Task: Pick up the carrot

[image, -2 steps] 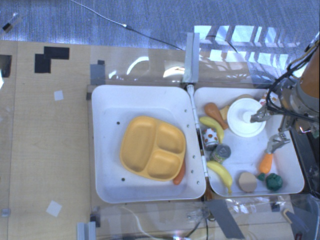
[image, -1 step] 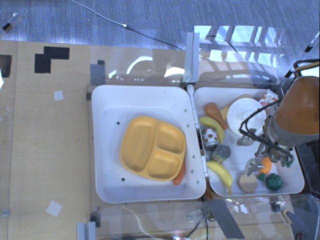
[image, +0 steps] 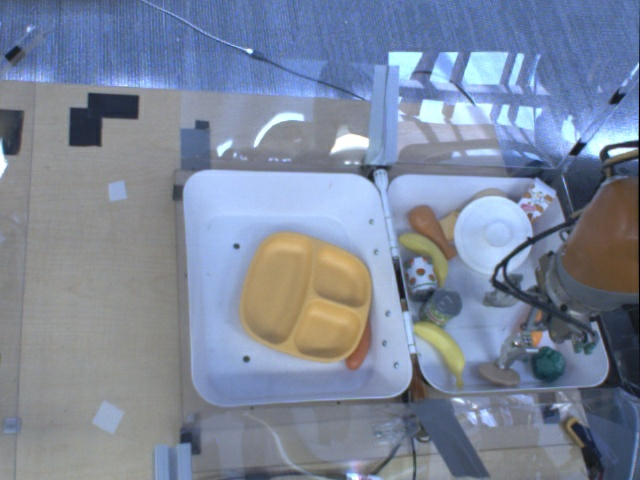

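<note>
The carrot [image: 359,348] lies mostly hidden under the yellow tray [image: 305,295]; the arm [image: 605,248] is cut off at the right edge.

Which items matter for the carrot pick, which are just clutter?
Job:
- carrot, left bin, against the yellow tray's lower right edge
- gripper, low over the right bin

Clutter:
- yellow divided tray
- two bananas
- white plate
- green toy

Just one camera here, fixed up above the light wooden bench [image: 90,298] and looking down at a slight slant, far enough back to get both shallow white plastic bins [image: 205,268] in frame side by side. Grey carpet floor [image: 250,8] runs along the top edge, past the bench's far edge.
</note>
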